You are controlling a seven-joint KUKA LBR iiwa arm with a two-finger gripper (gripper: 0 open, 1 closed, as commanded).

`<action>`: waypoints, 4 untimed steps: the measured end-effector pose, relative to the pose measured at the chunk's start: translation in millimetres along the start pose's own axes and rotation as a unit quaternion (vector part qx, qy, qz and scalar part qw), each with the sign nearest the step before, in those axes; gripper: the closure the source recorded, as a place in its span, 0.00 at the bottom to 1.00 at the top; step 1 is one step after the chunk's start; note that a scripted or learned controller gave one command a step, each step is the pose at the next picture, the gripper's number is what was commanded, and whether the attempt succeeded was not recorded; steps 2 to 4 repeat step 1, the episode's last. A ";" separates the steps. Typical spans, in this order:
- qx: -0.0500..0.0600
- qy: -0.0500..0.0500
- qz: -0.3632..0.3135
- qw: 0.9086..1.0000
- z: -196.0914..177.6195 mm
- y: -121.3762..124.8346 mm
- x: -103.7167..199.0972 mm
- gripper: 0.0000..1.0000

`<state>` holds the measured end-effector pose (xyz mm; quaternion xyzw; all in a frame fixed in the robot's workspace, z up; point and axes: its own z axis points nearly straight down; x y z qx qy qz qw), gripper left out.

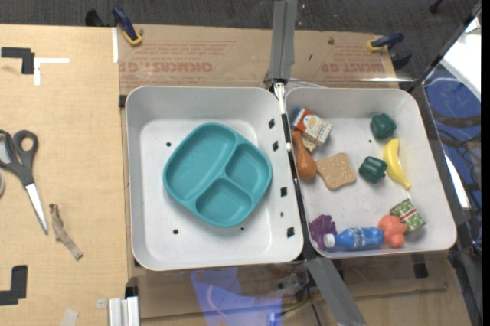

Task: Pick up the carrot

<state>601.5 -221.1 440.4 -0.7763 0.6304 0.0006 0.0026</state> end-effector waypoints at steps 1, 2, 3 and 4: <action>-0.001 -0.001 -0.196 0.981 11.9 -6.9 -11.0 1.00; -0.001 -0.001 -0.196 0.981 11.9 -6.9 -11.0 1.00; -0.001 -0.001 -0.196 0.981 11.9 -6.9 -11.0 1.00; -0.001 -0.001 -0.196 0.981 11.9 -6.9 -11.0 1.00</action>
